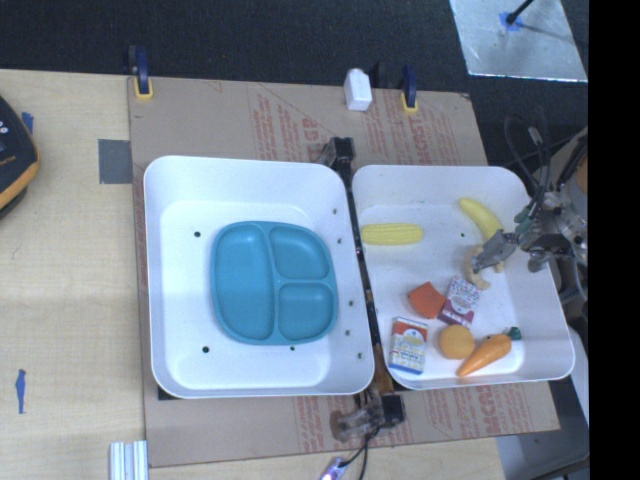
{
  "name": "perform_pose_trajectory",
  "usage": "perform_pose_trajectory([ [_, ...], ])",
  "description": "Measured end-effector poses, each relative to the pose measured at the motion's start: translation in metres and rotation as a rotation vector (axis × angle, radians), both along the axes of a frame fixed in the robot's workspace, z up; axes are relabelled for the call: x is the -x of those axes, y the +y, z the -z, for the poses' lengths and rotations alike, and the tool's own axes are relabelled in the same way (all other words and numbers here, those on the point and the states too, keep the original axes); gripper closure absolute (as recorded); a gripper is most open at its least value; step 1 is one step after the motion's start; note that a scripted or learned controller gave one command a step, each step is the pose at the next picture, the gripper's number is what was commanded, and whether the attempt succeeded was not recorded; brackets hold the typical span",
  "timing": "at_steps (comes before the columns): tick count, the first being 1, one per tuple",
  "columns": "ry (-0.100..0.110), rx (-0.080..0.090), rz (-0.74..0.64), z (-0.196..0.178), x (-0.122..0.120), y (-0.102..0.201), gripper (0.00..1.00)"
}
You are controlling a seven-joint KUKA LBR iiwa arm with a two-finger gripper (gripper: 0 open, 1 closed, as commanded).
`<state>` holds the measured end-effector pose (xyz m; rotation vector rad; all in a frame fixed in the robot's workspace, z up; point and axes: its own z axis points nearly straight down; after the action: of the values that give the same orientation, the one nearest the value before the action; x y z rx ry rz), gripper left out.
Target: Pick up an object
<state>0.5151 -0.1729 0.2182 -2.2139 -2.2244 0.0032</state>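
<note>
Gripper (490,258) hangs over the right bin (400,183), at about three o'clock in it, and whether it's spread or closed can't be told from up here. Just at eleven o'clock from it lies the banana (479,216). Corn cob (391,234) sits at nine o'clock, against the bin's left wall. Down at six o'clock cluster the red block (426,299), a small packet (460,300), a carton (408,346), an orange (456,341) and a carrot (486,354). Left bin (180,183) carries a blue divided plate (273,281).
</note>
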Motion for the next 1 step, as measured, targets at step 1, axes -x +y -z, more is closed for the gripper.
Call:
perform_pose_trajectory([
  [1,0.001,0.001,-0.001,0.1117,-0.0345,-0.0104,0.00],
])
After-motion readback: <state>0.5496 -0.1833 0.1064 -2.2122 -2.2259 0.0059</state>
